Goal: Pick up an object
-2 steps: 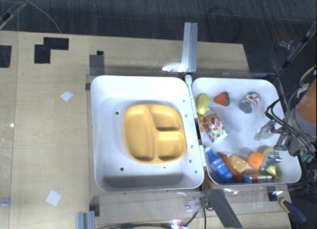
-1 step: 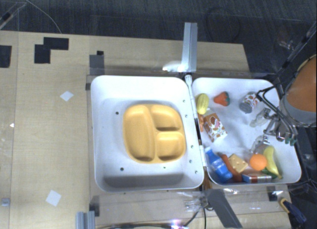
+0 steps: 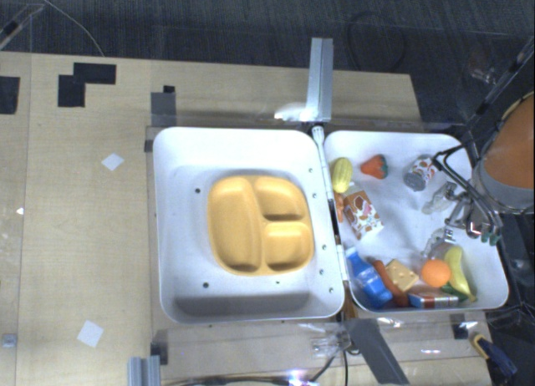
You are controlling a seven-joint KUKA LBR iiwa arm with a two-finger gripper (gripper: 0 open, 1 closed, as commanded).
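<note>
Camera view, looking down at a slant on two shallow white bins side by side. The arm point(image 3: 510, 154), grey with an orange band, is seen entering at 3 o'clock, above the right bin point(image 3: 401, 138). Its gripper point(image 3: 441, 224) hangs over the right half of that bin; whether it is spread or pressed together cannot be told, and nothing is seen pinched in it.

The nearest candidate is judged to be the orange ball point(image 3: 435, 272), lying just below the gripper, toward 6 o'clock. A yellow banana point(image 3: 458, 271) touches the ball at 3 o'clock, its long axis running roughly 12 to 6.

Also contained in the right bin: a yellow lemon-like fruit point(image 3: 341, 174) and a strawberry point(image 3: 375, 166) near 11 o'clock, a small grey can point(image 3: 418, 174) near 1 o'clock, a printed packet point(image 3: 360, 212) at the left, and a blue block point(image 3: 365, 278) at 7 o'clock.

The left bin point(image 3: 180, 209) is occupied by a yellow divided tray point(image 3: 257, 223), placed centrally.
</note>
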